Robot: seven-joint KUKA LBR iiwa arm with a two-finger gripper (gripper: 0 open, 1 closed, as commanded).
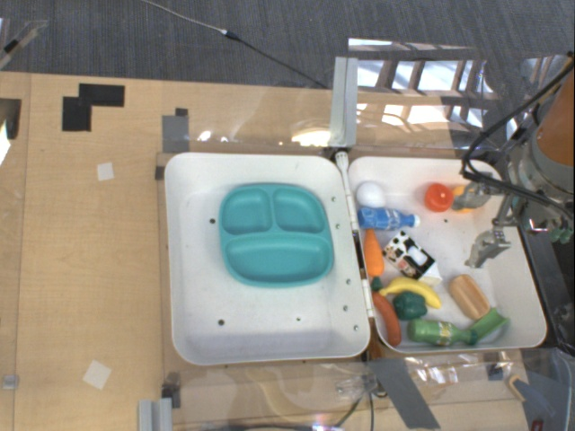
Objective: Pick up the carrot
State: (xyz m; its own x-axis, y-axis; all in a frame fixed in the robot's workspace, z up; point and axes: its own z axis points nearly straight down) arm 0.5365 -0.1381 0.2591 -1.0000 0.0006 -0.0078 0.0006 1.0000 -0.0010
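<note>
The carrot point(371, 254) is a slim orange piece lying lengthwise against the left wall of the right bin point(530, 294), just below a blue bottle point(384, 218). My gripper point(488, 243) hangs over the right side of that bin, well to the right of the carrot and not touching it. Nothing is seen held in it. A black-and-white box point(411, 255) lies between the carrot and the gripper.
Around the carrot are a white ball point(369, 193), a banana point(411, 289), a red sausage-like piece point(386, 319) and dark green items point(449, 330). A red tomato point(438, 196) and a bread roll point(469, 296) lie near the gripper. The left bin point(193, 268) holds a teal divided plate point(274, 234).
</note>
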